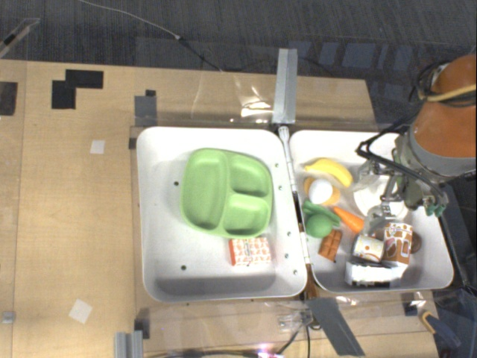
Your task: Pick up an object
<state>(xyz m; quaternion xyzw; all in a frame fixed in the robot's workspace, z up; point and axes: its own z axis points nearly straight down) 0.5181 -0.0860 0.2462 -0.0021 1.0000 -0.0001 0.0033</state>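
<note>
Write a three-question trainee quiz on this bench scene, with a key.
1. True or false: the green divided tray lies in the left bin.
2. Which bin holds the banana: A left, B right?
3. Fill in: the small red and white box lies just in front of the green ____.

Key: 1 true. 2 B. 3 tray.

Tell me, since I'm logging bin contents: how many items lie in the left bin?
2. A green divided plate lies in the middle of the left bin, and a small patterned box sits just below it, near the front wall.
</note>
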